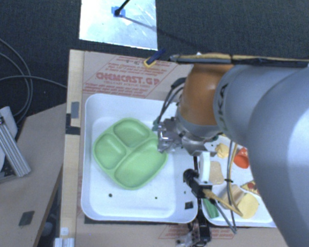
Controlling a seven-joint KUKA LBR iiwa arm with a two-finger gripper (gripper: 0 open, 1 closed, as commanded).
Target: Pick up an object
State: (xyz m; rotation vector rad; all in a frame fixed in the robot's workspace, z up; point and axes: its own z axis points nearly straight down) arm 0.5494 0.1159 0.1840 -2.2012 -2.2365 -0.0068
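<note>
Hanging low over the green divided plate in the left bin, the gripper sits at the plate's edge, apparently lined up for a grasp; its opening cannot be told

The grey arm wears a glossy orange band.

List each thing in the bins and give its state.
Plate: right way up, compartments empty, in the left bin.
Orange piece: lying in the right bin, partly hidden by the arm.
Yellow piece: lying in the right bin.
</note>
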